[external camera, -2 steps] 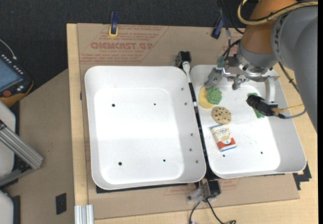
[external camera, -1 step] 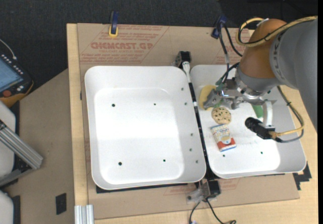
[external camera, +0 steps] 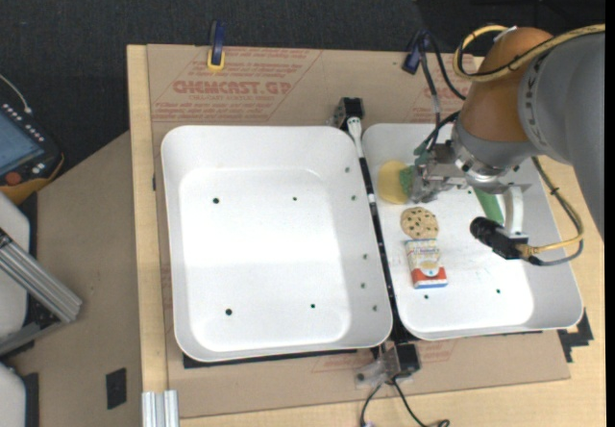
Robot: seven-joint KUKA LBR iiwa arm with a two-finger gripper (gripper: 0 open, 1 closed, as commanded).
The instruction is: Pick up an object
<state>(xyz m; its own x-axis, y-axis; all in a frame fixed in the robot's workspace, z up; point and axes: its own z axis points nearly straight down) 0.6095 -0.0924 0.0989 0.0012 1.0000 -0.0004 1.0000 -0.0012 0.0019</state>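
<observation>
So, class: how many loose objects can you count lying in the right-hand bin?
3, possibly more under the arm. A yellow object lies near the bin's left wall, a round cookie just below it, and a small red and white carton below that.

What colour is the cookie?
The cookie is tan with dark spots, seen in the camera view.
</observation>
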